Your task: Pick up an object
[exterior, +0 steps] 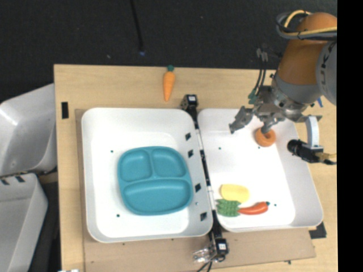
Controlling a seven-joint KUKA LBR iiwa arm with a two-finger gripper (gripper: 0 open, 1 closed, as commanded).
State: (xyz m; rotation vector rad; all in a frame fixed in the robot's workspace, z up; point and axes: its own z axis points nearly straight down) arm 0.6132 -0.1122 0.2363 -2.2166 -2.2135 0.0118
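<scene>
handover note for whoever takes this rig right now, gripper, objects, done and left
Gripper: open over the right white bin, holding nothing, beside a small orange round piece.
Also in that bin: yellow lemon-shaped toy, red chili toy with green leaves.
Left white bin: teal divided plate.
Orange toy carrot on the bench behind the bins.
Done: nothing lifted.
Left: grasp and lift one object.

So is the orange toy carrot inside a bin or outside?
Outside. The orange toy carrot lies on the wooden bench, beyond the left white bin.
</scene>
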